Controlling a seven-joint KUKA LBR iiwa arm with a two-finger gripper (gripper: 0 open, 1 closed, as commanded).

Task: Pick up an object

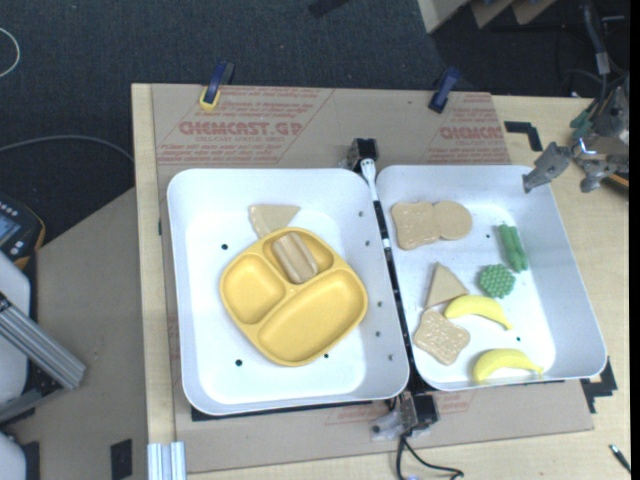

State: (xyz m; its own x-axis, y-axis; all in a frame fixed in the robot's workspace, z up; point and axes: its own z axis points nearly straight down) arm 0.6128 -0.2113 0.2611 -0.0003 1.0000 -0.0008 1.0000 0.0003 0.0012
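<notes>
Gripper hovers at the frame's right edge, finger state indiscernible; toy foods like a banana lie in the right bin. Cardboard printed "CHEMCAST" underlies both bins, above dark carpet.

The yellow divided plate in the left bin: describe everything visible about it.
The yellow divided plate looks like smooth moulded plastic, roughly square with rounded corners, and lies flat but turned at an angle in the middle of the left bin. Raised ridges split it into three compartments: two small ones toward the far side and one large one toward the near side. A tan, bread-like piece lies in the far right small compartment; the other two hold nothing. A pale wedge lies at its far edge, seemingly touching.
</notes>
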